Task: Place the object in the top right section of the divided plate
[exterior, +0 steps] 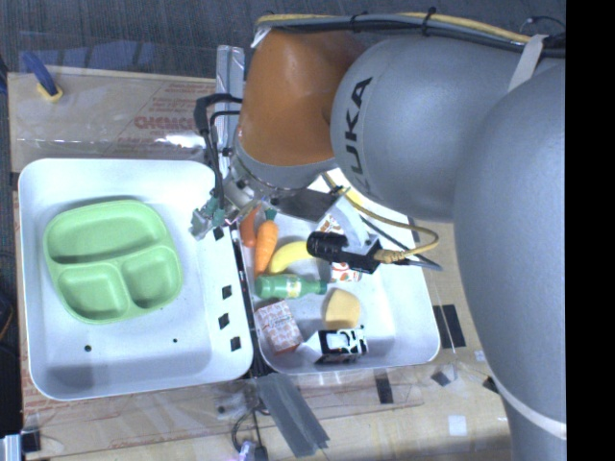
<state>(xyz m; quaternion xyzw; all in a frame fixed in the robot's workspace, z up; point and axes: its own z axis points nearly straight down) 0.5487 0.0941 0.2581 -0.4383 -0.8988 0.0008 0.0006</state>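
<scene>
The gripper hangs over the seam between the two bins, a small greyish object at its tip; how its grip stands I cannot tell. Left of it lies the green divided plate; right of it, a carrot and banana.

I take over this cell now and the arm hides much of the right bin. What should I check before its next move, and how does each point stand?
1. Green divided plate lies flat in the left bin: ok.
2. Plate's sections hold nothing: ok.
3. Gripper is over the wall between the bins, near the carrot: ok.
4. An object is in the gripper: cannot tell.
5. Banana, green bottle and carrot lie crowded together in the right bin: not ok for a clean pick.
</scene>
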